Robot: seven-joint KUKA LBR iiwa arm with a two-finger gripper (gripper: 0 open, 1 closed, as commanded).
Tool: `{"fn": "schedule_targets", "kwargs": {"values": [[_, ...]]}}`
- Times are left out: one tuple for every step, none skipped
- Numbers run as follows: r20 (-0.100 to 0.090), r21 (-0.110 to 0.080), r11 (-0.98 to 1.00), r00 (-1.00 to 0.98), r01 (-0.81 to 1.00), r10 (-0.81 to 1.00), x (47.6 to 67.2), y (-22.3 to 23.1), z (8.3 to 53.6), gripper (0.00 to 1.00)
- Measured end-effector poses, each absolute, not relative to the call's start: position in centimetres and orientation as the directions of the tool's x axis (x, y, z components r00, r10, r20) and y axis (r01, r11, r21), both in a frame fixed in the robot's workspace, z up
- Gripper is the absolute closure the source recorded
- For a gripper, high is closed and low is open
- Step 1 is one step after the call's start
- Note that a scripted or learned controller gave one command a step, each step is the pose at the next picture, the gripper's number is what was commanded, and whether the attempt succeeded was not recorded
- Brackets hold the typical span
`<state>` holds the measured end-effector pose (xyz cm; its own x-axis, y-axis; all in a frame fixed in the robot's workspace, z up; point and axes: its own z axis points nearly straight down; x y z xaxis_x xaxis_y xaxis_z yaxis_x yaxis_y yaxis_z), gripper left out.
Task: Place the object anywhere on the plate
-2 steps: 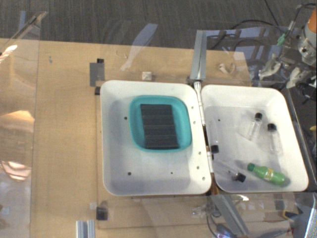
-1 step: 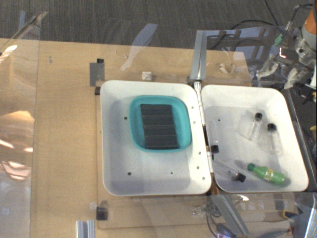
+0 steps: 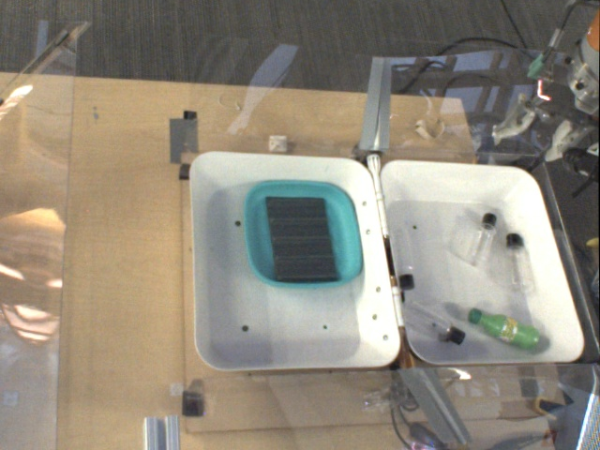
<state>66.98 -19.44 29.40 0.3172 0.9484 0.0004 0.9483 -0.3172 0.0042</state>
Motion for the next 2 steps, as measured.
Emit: {"fn": "schedule_targets", "kwargs": {"values": [[0.000,0.003,-0.364,0.364,0.931,0.931,66.96,-19.39,31.24,0.00],[0.001,0.004,-0.409,0.409,0.912,0.912,66.96,-19.41,30.39,0.00]]}}
